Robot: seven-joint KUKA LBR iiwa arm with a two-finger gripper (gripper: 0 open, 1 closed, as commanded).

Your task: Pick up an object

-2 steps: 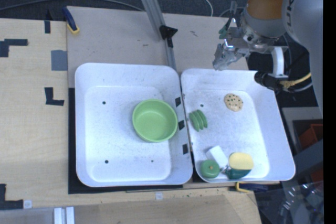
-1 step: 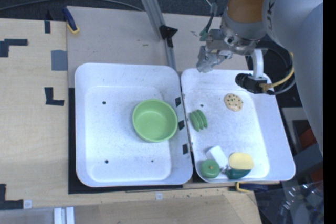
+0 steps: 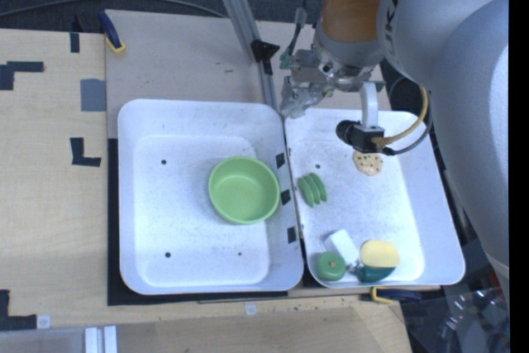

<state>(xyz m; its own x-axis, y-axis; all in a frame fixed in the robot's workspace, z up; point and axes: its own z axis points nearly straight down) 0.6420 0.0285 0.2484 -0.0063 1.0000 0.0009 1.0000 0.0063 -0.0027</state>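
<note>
The tool (image 3: 302,99) is seen above the right bin's (image 3: 413,211) far-left corner; its state cannot be told. The ridged green piece (image 3: 312,188) should be approached squarely from above.

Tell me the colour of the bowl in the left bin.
Light green bowl, seen in the camera view.

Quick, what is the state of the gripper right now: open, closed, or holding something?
Gripper: cannot be told; it hangs over the back edge of the right bin, with nothing seen held.
</note>
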